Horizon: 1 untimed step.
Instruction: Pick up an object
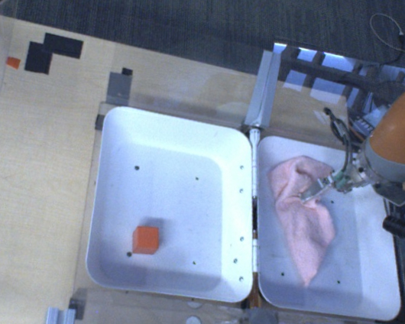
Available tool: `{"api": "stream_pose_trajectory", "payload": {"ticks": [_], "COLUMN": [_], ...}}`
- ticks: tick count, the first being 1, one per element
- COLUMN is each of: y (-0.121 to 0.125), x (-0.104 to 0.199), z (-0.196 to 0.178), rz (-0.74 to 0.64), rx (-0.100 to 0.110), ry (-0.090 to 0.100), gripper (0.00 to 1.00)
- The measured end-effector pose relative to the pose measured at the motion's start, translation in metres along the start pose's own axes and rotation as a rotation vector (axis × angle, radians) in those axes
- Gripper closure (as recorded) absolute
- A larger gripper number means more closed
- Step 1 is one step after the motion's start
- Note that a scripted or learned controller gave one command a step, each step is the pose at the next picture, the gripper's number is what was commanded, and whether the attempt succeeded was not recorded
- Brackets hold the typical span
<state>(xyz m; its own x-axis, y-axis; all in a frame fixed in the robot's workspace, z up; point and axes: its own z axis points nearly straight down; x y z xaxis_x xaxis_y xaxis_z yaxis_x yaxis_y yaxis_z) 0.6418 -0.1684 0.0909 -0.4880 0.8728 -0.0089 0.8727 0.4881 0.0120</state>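
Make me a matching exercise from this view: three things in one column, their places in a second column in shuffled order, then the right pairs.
Things:
1. orange block
2. pink cloth
3. gripper

Places:
A. low over the cloth's upper part
B. lying in the right bin
C. near the front of the left bin

Pairs: 1-C, 2-B, 3-A

An orange block (146,240) lies in the left bin (190,143), well apart from its walls.
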Motion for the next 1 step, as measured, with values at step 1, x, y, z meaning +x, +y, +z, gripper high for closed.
{"api": "stream_pose_trajectory", "payload": {"ticks": [1], "y": [-0.0017], "x": [0.0723], "z": [-0.0016], "rz": [-0.086], "rx": [-0.005], "ry": [-0.002], "gripper": [0.00]}}
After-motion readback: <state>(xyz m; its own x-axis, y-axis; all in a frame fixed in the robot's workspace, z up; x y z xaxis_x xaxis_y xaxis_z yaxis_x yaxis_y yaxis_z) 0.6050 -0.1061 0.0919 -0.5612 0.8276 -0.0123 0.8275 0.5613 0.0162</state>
